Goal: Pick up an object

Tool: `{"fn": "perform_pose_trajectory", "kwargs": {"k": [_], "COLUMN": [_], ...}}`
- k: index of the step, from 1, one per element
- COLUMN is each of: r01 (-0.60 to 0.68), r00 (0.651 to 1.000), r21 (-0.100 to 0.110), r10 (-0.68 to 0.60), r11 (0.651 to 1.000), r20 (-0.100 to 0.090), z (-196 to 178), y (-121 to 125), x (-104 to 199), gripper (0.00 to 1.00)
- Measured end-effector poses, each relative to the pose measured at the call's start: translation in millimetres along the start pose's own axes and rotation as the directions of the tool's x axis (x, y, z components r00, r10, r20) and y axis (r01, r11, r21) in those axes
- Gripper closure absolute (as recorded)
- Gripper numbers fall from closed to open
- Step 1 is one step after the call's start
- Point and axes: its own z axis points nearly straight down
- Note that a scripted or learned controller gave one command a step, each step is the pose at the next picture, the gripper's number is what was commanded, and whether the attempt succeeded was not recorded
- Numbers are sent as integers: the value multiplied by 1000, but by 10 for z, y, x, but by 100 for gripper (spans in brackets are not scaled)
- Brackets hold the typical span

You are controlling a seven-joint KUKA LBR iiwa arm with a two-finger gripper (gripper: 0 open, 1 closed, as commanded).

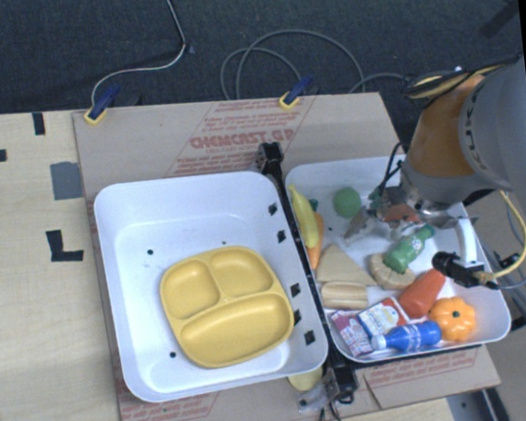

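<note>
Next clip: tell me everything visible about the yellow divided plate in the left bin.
The yellow divided plate looks like matte plastic, a rounded rectangle with three compartments: two smaller ones along its far side and one long one along its near side, split by raised ridges. It lies flat and right side up on the floor of the left bin, turned slightly askew to the walls, toward the near right part. Its compartments hold nothing. Its right edge lies close to the bin wall; whether they touch cannot be told.
</note>
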Motion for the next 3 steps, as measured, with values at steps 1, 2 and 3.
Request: {"fn": "perform_pose_trajectory", "kwargs": {"k": [1,2,3], "r01": [0,4,-1], "r00": [1000,1000,1000], "r21": [-3,0,3], "r10": [0,-4,1], "r11": [1000,1000,1000], "r20": [0,-3,-3], "z": [98,-149,112], "y": [-500,436,-208], "x": [2,63,-75], "gripper": [0,0,0]}}
